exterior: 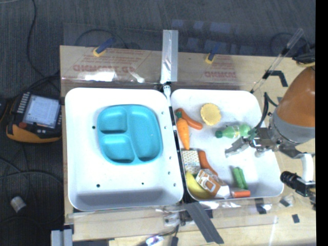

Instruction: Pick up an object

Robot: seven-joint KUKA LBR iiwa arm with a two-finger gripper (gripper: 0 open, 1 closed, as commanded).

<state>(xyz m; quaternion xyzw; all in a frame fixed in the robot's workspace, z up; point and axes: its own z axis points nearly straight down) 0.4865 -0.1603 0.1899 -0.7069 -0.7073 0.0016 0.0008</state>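
- The gripper [237, 146] hangs low inside the right bin [256, 102], its fingers spread apart with nothing between them.
- Just above it in the view lies a green bottle [233, 132] — near the fingertips, though at this slant I cannot tell whether it touches them.
- Further up from the gripper sits a round yellow piece [210, 114]; off to its left lie two carrots [183, 129].
- Below the gripper rests a small green vegetable [239, 178]; below and to the left, a banana [193, 186] and a small carton [209, 181] are crowded into the bin's corner.
- Well off to its left, the other bin [82, 188] carries a blue divided plate [129, 133].
- Progress: nothing is lifted yet — the reach into the bin looks made, while closing on an object and raising it remain. The bottle seems the likeliest candidate.
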